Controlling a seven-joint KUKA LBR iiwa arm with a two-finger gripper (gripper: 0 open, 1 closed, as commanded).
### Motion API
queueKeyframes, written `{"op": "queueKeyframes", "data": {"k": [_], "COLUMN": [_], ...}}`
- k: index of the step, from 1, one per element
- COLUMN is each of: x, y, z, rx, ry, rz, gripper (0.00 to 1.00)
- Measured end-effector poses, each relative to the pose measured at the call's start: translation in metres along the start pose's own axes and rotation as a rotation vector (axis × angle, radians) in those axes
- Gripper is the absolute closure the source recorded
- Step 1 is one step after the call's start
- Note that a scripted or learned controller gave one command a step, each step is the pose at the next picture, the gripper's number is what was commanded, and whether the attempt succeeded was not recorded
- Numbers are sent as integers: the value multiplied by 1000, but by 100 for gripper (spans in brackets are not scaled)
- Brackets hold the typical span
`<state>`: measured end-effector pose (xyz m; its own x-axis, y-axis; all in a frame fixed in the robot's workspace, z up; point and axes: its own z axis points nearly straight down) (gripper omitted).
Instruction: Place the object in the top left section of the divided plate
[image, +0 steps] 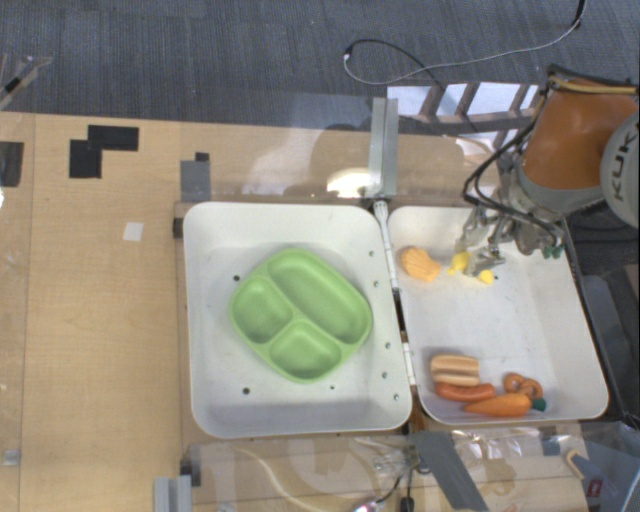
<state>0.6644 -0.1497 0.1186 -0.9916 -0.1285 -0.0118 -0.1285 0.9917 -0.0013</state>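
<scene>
A green divided plate lies in the left bin, turned at a slant, with nothing in its three sections. The gripper hangs low over the upper part of the right bin. A small yellow object lies right under its fingertips; whether the fingers touch it cannot be made out. An orange-yellow piece of toy food lies just left of the gripper.
At the right bin's near end lie a toy hot dog, a red piece, a carrot and a small pretzel-like piece. The metal divider between the bins runs between plate and gripper.
</scene>
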Motion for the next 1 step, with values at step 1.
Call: {"op": "queueKeyframes", "data": {"k": [1], "x": [-5], "y": [16], "z": [-17], "rx": [-1], "ry": [0], "rz": [-461], "gripper": [100]}}
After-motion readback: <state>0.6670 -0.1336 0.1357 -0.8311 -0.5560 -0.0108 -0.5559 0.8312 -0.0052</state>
